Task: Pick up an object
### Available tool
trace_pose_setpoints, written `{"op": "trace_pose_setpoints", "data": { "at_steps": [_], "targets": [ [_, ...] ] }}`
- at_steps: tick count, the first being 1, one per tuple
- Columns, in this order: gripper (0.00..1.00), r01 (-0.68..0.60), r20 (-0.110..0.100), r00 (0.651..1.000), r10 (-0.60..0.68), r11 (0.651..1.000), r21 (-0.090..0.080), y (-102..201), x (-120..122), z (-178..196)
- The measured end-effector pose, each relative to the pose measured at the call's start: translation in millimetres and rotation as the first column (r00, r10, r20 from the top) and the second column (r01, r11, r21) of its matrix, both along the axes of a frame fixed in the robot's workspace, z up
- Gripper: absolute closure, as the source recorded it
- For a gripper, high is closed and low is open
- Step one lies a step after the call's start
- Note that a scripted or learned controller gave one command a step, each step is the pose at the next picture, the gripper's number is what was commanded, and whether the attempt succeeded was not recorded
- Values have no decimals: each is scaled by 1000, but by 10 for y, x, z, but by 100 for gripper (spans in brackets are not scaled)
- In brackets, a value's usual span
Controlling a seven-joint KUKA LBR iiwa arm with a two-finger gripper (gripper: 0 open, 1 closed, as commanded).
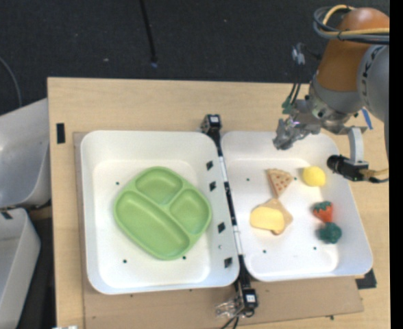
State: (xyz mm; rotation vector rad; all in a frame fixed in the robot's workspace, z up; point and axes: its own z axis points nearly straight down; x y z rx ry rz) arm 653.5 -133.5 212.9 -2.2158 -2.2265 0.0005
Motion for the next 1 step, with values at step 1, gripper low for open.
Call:
{"op": "trace_pose_setpoints", "data": {
  "at_steps": [1],
  "targets": [
    [100,-2,2,1000,2,1000,2,599,-56,132]
  ]
}}
